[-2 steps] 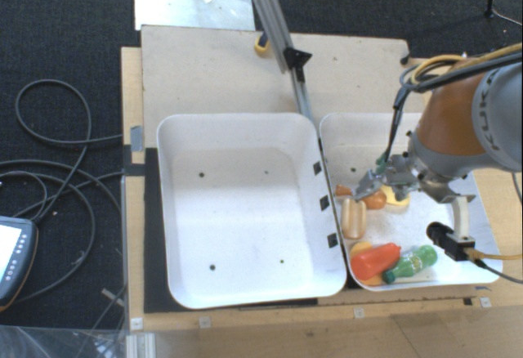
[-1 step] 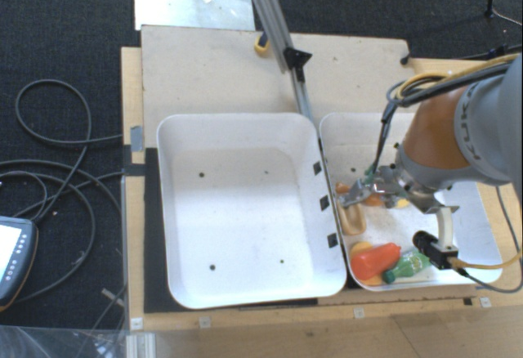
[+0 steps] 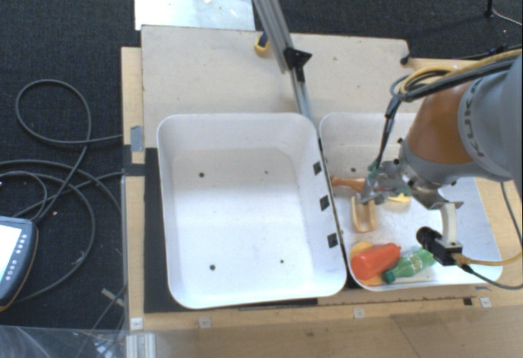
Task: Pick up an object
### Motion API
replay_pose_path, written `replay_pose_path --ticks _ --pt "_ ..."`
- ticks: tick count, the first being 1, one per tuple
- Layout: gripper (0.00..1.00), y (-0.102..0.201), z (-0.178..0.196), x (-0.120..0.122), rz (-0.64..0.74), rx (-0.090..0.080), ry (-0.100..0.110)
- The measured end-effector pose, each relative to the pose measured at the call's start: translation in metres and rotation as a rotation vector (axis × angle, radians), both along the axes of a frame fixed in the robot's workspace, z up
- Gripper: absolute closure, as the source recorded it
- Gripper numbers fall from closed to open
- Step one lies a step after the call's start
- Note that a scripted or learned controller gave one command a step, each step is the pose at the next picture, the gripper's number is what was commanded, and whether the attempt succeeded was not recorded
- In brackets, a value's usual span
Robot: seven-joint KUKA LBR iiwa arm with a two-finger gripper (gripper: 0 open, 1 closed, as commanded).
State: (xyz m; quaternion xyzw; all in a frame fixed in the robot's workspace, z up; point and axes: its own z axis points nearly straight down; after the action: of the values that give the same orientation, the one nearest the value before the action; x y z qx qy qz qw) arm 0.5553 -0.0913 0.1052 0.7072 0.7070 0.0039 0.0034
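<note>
Two bins sit side by side, and I am low in the right bin, because every candidate lies there: a tan piece, an orange-red one and a green bottle, crowded toward the near wall. My gripper hangs just over the tan piece (perhaps touching it; my wrist blocks the contact). Whether my jaws are wide or closed I cannot tell. The left bin would serve for dropping.
</note>
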Motion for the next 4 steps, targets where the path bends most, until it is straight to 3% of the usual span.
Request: replay_pose_path --ticks 2,3,4 --pt "1.00 0.002 0.089 -0.004 0.005 -0.001 0.004" --pt "1.00 0.007 0.152 -0.005 0.006 -0.002 0.001" --pt "1.00 0.006 0.162 -0.004 0.006 -0.001 0.007"
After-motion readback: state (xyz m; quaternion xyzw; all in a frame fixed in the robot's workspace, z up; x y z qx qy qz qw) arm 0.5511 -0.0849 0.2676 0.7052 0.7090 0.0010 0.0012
